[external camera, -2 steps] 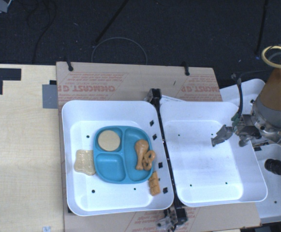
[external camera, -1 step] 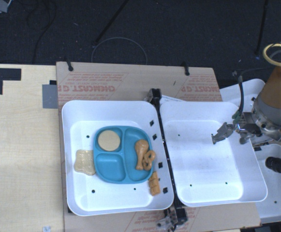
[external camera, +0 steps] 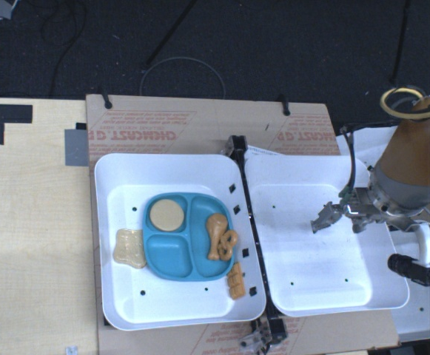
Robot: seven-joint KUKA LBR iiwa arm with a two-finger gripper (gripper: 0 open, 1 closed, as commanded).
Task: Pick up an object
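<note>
Two shallow white bins sit side by side on a sheet of brown cardboard (external camera: 200, 128) printed with red lettering, which lies on a pale wooden bench (external camera: 29, 228). A black divider (external camera: 248, 228) runs between the bins and serves here as the landmark.

Left of the divider, the left bin (external camera: 115, 302) holds a blue sectioned plate (external camera: 174, 261). On the plate's upper left section lies a round tan cookie (external camera: 166, 214); on its section nearest the divider lie a drumstick-shaped brown piece (external camera: 215, 234) and a small pretzel (external camera: 228, 242) touching it. A pale slice of bread (external camera: 129, 248) rests on the bin floor against the plate's far edge from the divider, and a small orange-brown chunk (external camera: 235, 281) lies on the bin floor below the plate, just beside the divider.

Right of the divider, the right bin (external camera: 303, 287) shows a bare white floor. The gripper (external camera: 324, 222) hangs over this bin's right half, well apart from the divider, its grey fingers (external camera: 322, 220) pointing toward the divider; whether they are apart or together cannot be told, and nothing shows between them. The arm's orange band (external camera: 411, 150) rises behind it.

Beyond the bench the floor is dark carpet (external camera: 200, 35) crossed by thin black cables (external camera: 181, 69). Grey and black patches (external camera: 75, 146) mark the bench left of the cardboard.
</note>
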